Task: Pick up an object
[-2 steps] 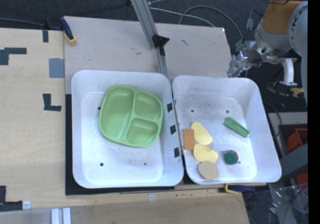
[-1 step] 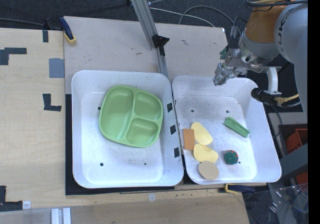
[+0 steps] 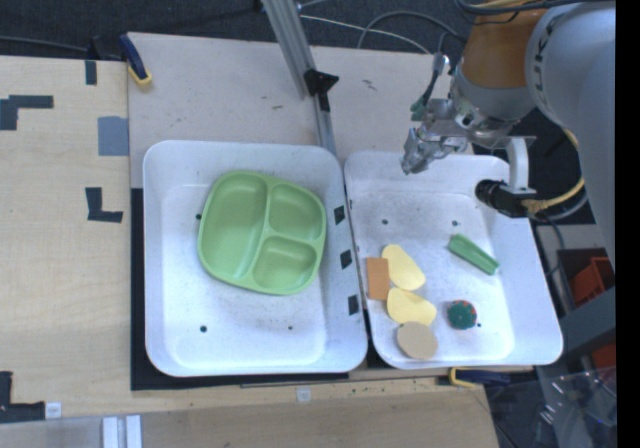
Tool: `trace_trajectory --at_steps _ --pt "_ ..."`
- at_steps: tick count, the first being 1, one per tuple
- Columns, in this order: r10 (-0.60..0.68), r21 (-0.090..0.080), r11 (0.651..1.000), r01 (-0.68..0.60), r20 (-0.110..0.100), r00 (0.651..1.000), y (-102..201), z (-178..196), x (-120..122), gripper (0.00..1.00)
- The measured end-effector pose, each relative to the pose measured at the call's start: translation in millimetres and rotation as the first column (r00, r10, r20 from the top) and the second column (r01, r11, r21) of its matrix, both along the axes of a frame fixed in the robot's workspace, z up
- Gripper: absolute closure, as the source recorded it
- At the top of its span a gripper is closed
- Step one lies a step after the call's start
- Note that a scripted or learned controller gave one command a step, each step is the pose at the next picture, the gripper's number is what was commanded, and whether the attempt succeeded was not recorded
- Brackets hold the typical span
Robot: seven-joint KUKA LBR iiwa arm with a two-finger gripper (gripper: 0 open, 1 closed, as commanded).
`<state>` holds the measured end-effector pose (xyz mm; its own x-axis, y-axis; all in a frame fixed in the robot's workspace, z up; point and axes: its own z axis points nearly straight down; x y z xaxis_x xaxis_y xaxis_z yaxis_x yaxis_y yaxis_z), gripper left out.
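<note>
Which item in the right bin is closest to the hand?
The green stick, lying slanted by the bin's right wall. It sits nearest the hand at the bin's top edge; the yellow pieces, orange block, tan disc and teal ball lie lower.

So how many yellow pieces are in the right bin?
2. One yellow piece lies near the bin's middle, beside the orange block. The other yellow piece sits just below it, touching the tan disc. None looks hidden.

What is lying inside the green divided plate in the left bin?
Nothing lies in the green divided plate: all three compartments show bare. The plate covers the floor of the left bin under it, so that part is hidden.
</note>
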<state>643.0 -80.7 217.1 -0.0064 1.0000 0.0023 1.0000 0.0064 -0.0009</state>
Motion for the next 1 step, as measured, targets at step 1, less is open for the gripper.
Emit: trace_trajectory --at_steps 1 --pt "-0.001 -0.001 1.0 0.001 -0.003 1.0 49.4 -7.8 -22.4 1.0"
